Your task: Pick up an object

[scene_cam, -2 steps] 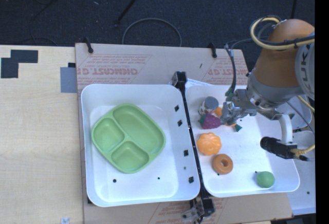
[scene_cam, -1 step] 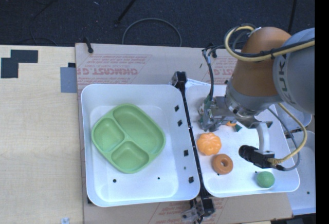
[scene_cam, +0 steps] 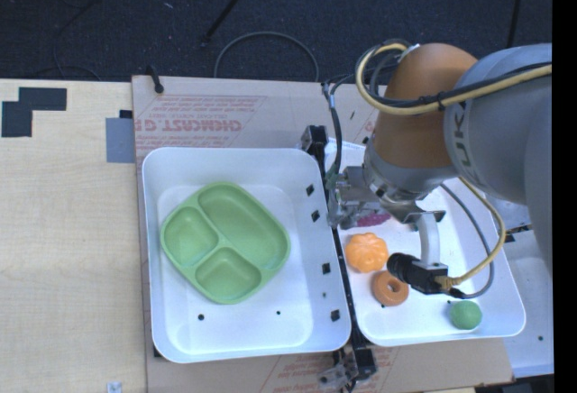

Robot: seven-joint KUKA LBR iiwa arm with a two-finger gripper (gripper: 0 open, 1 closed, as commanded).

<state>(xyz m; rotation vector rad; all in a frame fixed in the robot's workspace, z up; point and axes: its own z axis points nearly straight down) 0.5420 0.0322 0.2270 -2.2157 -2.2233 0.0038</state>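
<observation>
In the right bin (scene_cam: 505,315), my gripper (scene_cam: 353,211) is low at the bin's left wall, under the grey and orange wrist. A pink object (scene_cam: 371,220) peeks out right beside it, mostly hidden by the arm. Just in front of the gripper lies an orange pumpkin-shaped toy (scene_cam: 366,251). An orange ring (scene_cam: 390,288) lies a little nearer the front. A green ball (scene_cam: 465,315) rests in the front right corner.
The left bin (scene_cam: 171,328) holds a green divided plate (scene_cam: 225,241). A black fitting with a yellow cable (scene_cam: 420,274) hangs from the arm over the right bin, next to the ring. The bins' shared wall (scene_cam: 332,274) runs close to the gripper.
</observation>
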